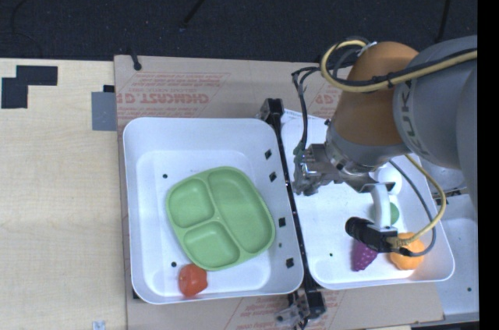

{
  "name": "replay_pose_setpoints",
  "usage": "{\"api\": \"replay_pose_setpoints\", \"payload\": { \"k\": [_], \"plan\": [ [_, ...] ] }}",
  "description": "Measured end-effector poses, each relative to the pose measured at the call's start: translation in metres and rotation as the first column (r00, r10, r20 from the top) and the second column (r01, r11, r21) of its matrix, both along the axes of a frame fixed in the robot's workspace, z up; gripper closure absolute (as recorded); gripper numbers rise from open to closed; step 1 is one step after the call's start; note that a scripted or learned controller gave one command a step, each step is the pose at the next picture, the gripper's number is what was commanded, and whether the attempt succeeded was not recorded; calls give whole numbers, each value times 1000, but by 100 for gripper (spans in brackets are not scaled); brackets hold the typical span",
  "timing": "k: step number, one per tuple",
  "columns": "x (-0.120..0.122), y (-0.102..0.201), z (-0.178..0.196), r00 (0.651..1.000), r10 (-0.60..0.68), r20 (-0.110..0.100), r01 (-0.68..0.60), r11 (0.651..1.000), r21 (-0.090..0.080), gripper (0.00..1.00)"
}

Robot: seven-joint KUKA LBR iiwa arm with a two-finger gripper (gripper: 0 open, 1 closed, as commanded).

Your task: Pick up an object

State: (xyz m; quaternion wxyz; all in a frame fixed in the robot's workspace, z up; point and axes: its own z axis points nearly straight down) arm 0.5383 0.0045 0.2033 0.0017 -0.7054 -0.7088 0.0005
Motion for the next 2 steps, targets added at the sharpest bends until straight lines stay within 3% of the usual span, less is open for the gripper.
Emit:
{"api": "replay_pose_setpoints", "payload": {
  "k": [2],
  "plan": [
    [40,87,21,1000,-3,1,3,1000,-1,100]
  ]
}}
